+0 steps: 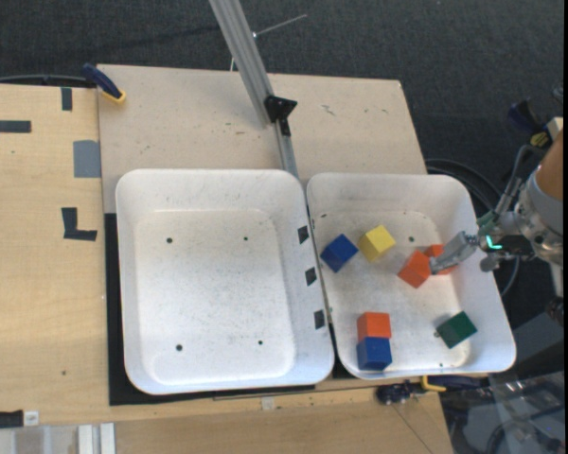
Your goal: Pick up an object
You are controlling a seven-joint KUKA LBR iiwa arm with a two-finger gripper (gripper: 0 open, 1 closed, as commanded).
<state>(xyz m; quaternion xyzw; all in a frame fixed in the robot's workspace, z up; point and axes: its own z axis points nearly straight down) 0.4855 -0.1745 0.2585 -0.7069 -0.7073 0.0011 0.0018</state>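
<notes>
My jaws (pixel 442 258) reach in from the right over the right bin (pixel 409 185), low above its floor near the right wall. Whether they stand wide or narrow I cannot tell; the tips are small and blurred where they meet the orange block (pixel 415 270). That block lies tilted just beside the tips, touching or nearly so, and a second patch of orange shows at the tips themselves, which I cannot identify. I cannot confirm that any object sits between them.

Other contents of the right bin: a yellow block (pixel 378 242) and a blue block (pixel 339 253) close together left of my jaws, toward the bin's middle; a green block (pixel 456 329) near the front right corner; an orange-red block (pixel 374 324) touching a second blue block (pixel 374 353) at the front wall.

The left bin (pixel 211 183) adjoins the right one on the bench (pixel 38 253). A metal strut (pixel 239 36) slants across the rear of the bench
</notes>
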